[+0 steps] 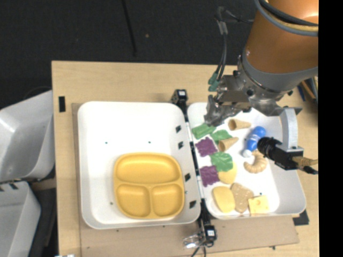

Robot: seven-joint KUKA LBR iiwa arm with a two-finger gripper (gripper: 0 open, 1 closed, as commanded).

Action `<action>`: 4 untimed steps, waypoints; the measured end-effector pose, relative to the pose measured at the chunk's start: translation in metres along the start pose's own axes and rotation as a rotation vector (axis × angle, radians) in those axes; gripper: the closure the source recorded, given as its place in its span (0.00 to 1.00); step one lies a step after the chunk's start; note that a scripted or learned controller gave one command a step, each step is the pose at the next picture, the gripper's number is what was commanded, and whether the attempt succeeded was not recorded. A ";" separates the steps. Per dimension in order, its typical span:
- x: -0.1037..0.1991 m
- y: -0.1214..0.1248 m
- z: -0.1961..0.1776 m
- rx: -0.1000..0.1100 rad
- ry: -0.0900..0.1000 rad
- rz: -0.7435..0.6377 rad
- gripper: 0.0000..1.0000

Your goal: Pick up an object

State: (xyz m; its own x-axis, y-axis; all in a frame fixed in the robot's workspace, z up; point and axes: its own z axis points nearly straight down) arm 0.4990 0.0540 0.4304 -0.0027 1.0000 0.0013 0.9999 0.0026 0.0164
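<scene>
Gripper poised over the right bin's toy food.
Left bin (91, 159) holds a yellow divided tray (148, 184); in the right bin (292, 189), a green leaf piece (203, 130) lies just below-left of the gripper (214, 113), seemingly untouched.

There are 2 white bins (86, 159), 1 yellow tray (148, 185), 3 green pieces (220, 160), 2 purple pieces (205, 146), 2 cones (238, 124) and 1 blue item (253, 138).

Arm (284, 31) enters from upper right, orange band above grey wrist, angled down-left. Gripper (213, 114) points downward at the end, low over the bench; dark cables run up beside the wrist.
</scene>
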 end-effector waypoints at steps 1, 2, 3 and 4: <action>-0.051 0.093 0.148 0.026 -0.006 0.007 1.00; -0.092 0.102 0.237 0.024 -0.005 0.007 1.00; -0.007 0.055 0.165 0.012 0.002 -0.006 1.00; 0.017 0.011 -0.007 -0.003 0.004 -0.005 1.00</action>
